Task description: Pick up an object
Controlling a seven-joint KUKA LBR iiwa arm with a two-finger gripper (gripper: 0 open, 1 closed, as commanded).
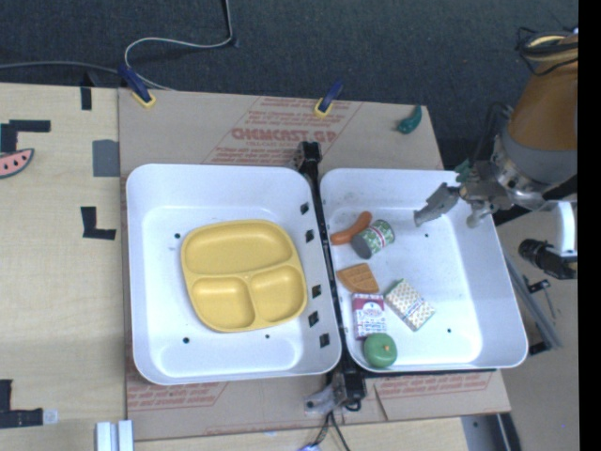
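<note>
The right bin (488, 280) holds several small items: an orange sausage (350, 227), a green-labelled can (374, 238) on its side, a tan cracker (358, 276), a red and white carton (369, 314), a patterned box (410, 304) and a green apple (380, 349). My gripper (453, 209) hangs over the bin's upper right part, to the right of the can and apart from it. Its fingers (430, 206) stand open with nothing between them.
The left bin (155, 252) holds a yellow divided tray (246, 273). A black hinge strip (317, 242) runs between the two bins. Cardboard lies under both bins, with clips (328, 101) at its far edge.
</note>
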